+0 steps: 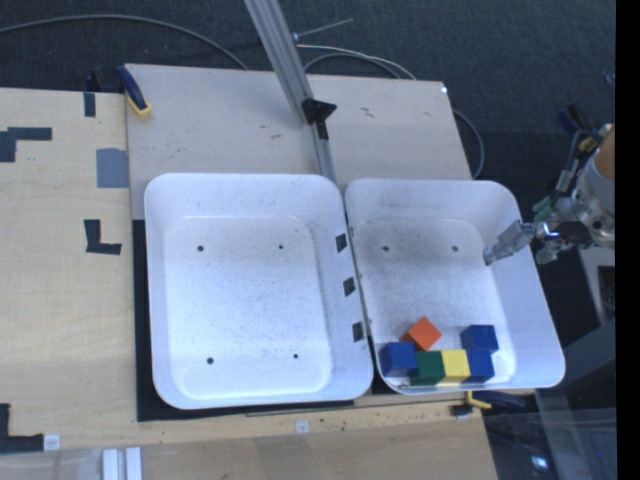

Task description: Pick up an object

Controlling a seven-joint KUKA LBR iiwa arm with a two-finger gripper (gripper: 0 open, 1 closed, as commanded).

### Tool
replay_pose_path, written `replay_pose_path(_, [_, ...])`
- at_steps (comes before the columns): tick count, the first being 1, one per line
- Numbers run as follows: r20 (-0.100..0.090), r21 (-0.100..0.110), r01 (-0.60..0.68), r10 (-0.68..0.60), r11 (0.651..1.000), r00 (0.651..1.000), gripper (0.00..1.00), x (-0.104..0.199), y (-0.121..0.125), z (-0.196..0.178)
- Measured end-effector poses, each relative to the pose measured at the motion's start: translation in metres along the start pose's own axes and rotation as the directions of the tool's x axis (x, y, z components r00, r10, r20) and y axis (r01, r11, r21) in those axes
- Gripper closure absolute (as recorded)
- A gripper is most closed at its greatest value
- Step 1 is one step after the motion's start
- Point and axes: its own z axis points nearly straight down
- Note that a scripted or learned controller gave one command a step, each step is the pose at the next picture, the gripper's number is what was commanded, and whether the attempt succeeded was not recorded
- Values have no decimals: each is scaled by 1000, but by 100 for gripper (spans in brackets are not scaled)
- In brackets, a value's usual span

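Blocks: orange block point(425, 333) atop a blue, green and yellow cluster in the right bin's point(420, 203) near corner. Gripper point(522, 241) hangs over the bin's right rim, fingers apart, holding nothing. I'd target the orange one, since it stands proud.

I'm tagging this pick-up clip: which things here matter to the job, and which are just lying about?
Job:
claw
orange block
blue blocks
green block
yellow block
right bin

Lying about:
left bin
metal pole
cables
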Motion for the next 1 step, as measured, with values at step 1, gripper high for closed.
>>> replay_pose_path(1, [-3,8,-2,2,1000,1000,0,-3,-15,122])
